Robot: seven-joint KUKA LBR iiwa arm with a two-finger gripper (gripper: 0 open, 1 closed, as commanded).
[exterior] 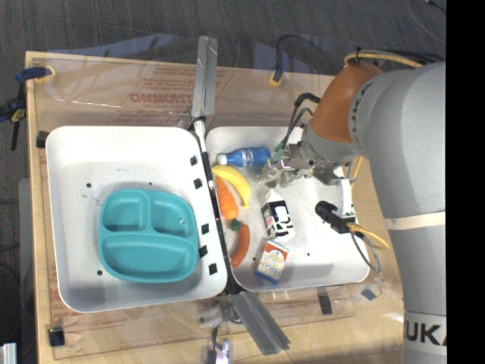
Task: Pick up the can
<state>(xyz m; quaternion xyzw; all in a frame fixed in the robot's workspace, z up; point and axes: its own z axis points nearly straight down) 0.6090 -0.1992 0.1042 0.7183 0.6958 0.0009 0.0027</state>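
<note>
The can, black and white, lies on its side near the middle of the right bin. My gripper hangs over the far part of that bin, just beyond the can and right beside the cap-less end of a blue bottle. The can lies apart from the gripper, with a small gap of white bin floor between them. The grey wrist and orange band rise behind the gripper to the right.
In the right bin, a banana and two orange carrots lie along the left wall, and a small carton sits at the front. The left bin holds a teal divided plate.
</note>
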